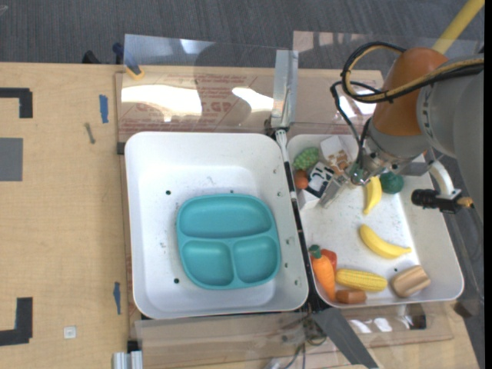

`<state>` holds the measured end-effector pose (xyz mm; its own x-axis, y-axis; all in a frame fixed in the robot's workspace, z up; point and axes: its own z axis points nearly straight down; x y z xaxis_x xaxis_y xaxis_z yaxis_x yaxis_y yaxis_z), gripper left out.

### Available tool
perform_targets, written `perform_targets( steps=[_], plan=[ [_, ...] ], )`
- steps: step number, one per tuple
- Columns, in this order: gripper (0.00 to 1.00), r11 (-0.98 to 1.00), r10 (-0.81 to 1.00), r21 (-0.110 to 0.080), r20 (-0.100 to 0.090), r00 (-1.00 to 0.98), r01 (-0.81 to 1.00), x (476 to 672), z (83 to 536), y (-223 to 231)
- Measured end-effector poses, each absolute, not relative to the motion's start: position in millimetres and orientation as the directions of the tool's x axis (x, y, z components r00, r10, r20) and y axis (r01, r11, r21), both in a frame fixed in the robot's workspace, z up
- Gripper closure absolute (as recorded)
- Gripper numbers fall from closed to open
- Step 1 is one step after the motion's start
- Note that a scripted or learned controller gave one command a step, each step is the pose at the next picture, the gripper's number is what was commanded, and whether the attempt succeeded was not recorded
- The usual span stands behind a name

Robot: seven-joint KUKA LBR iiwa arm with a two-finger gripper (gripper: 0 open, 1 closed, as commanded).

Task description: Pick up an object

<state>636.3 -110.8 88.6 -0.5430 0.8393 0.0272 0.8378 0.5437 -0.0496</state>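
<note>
Camera view has the arm [430,106] reaching in from the right and dipping into the far end of the right bin [442,256], with the gripper [360,174] low among the clutter there. Whether that hand is open or closed, I cannot tell; the wrist covers it from this angle. A small yellow banana [372,194] stands just beside the gripper on its near side, touching or nearly so, but nothing is visibly clamped. Further choices wait nearer: a second banana [383,242], a corn cob [360,280], a carrot [324,271] and a bread roll [409,280] along the near wall. Over in the left bin [146,206] sits a teal divided plate [227,239]. My call: approach made, grasp unconfirmed, the lift all to come, so the pick is not yet done
</note>
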Motion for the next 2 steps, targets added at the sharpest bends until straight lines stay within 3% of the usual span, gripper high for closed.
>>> perform_targets(
  steps=[1, 2],
  plan=[
    [0.00, 0.396, 0.918, 0.005, -0.004, -0.396, 0.918, 585.9, 88.7, -111.0],
    [0.00, 0.260, 0.966, 0.006, -0.003, -0.260, 0.965, 481.1, 89.1, -119.0]
  ],
)
